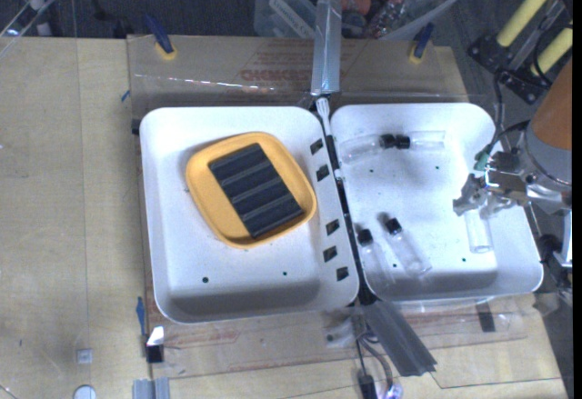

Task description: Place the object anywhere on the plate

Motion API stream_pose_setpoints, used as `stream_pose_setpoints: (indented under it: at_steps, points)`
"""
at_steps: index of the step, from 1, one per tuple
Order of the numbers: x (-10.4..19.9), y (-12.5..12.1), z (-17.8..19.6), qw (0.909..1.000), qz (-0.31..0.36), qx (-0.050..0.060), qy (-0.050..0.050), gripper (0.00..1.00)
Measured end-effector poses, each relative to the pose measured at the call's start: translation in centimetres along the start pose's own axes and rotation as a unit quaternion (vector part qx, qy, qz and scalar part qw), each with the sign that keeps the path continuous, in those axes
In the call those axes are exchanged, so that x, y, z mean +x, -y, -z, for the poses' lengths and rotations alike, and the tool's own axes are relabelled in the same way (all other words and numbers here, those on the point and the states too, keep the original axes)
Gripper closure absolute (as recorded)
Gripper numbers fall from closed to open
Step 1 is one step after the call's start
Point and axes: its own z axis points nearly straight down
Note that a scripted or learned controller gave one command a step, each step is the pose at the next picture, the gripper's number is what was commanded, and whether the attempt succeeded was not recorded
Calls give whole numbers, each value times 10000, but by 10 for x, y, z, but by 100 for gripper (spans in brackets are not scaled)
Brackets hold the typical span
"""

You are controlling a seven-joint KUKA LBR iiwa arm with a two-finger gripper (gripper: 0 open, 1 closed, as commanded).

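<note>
Clear vial [403, 243] with black cap lies at 6 o'clock in right bin [518, 274]. Second vial [405, 142] lies at 12. Gripper [477, 211] sits at bin's 3 o'clock edge, pinching a third clear vial [478, 233], hanging down. Yellow plate [205, 193] with black ribbed insert [255, 189] sits mid left bin [173, 288].

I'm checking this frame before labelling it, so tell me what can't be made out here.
- Gripper, camera view: small and mixed up with its metal fittings at the right bin's edge; whether the jaws are open or shut, or hold anything, is unclear.
- Clear vials: transparent against white, so their outlines and contents are faint.
- Arm: cut off by the right edge.
- Dark ridged object on the yellow plate: its identity is unclear.
</note>
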Motion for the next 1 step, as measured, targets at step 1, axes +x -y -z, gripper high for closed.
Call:
stream_pose_setpoints:
  at_steps: [1]
  points:
    - [0, 0, 0, 10000, -1, -1, 0, 0]
